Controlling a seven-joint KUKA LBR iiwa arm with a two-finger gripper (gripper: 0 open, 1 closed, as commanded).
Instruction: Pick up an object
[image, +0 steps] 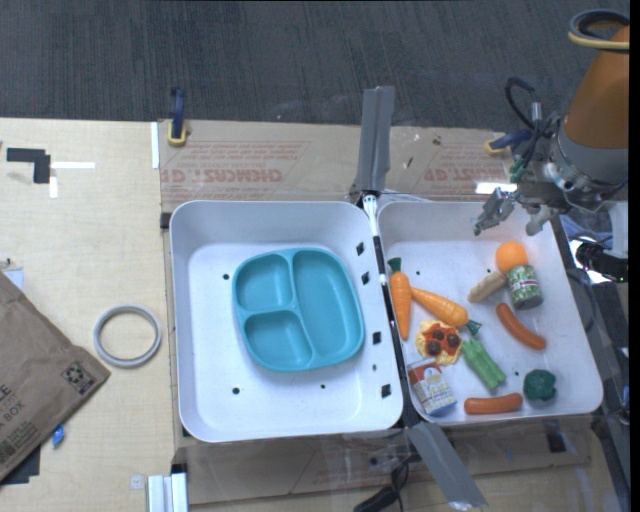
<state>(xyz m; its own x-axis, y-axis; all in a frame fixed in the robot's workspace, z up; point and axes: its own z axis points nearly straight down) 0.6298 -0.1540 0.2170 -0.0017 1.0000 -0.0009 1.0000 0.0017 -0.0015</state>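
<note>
The right bin (580, 330) holds several toy foods. An orange ball (511, 255) lies beside a small green-labelled can (524, 288) and a beige piece (486, 289). Two carrots (400, 302) (440, 305), a pizza slice (440, 340), a green pickle (483, 363), two red sausages (522, 326) (493, 404), a green broccoli (540, 384) and a small red-and-white packet (432, 388) lie around them. My gripper (514, 218) hangs over the bin's far edge, above and behind the orange ball. It is open, with nothing between its fingers.
The left bin (200, 400) holds a blue divided plate (298, 307). On the bench at the left lie a roll of tape (127, 334) and a cardboard box (35, 385). A blue clamp (177, 110) stands at the back.
</note>
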